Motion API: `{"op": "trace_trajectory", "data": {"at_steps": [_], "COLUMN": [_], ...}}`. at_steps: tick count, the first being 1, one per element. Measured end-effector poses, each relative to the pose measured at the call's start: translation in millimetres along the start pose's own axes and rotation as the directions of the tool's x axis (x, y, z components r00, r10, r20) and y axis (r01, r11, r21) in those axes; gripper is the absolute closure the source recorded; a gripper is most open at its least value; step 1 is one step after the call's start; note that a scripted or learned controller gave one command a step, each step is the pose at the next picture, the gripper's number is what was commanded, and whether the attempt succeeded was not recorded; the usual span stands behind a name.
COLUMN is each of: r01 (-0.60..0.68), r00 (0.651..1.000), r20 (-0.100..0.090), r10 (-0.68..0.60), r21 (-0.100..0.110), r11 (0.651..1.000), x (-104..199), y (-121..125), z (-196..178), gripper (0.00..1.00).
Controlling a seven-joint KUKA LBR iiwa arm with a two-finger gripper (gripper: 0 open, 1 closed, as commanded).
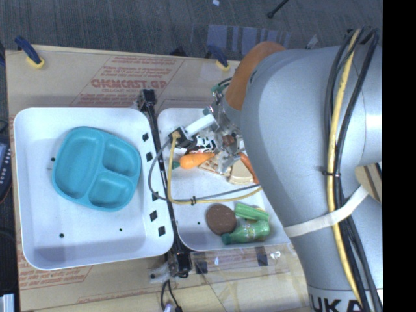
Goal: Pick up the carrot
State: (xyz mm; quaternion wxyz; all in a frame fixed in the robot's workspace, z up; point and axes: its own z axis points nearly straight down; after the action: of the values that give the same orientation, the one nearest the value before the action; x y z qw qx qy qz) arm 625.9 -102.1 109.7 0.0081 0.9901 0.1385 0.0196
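Observation:
An orange carrot [196,162] lies in the right bin [195,194], near its upper middle. My gripper [225,149] hangs just right of the carrot, low over the bin, with the grey arm and its orange band rising behind it. A tan wedge-shaped piece [239,170] lies under and right of the gripper.
A brown round cookie-like item [221,219] and a green bottle-like item [248,229] lie at the right bin's front. A blue sectioned plate [96,168] rests in the left bin [39,239]. Black and yellow cables [159,168] run along the divide between the bins.

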Motion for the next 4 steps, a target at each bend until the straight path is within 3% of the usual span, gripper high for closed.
{"op": "trace_trajectory", "data": {"at_steps": [1, 2, 3, 4], "r01": [-0.062, 0.102, 0.001, -0.053], "r00": [0.998, 0.995, 1.000, 0.999], "r20": [-0.007, -0.012, -0.010, -0.009], "r10": [0.062, -0.102, -0.001, 0.053], "r21": [-0.002, -0.003, 0.000, 0.006], "r11": [0.998, 0.995, 1.000, 0.999], "x": [-30.3, -68.9, -99.5, -108.3], "y": [-14.1, -29.4, -37.3, -37.0], "z": [-2.5, -3.1, -3.1, -3.4], "gripper": [0.00, 0.00, 0.00, 0.00]}}
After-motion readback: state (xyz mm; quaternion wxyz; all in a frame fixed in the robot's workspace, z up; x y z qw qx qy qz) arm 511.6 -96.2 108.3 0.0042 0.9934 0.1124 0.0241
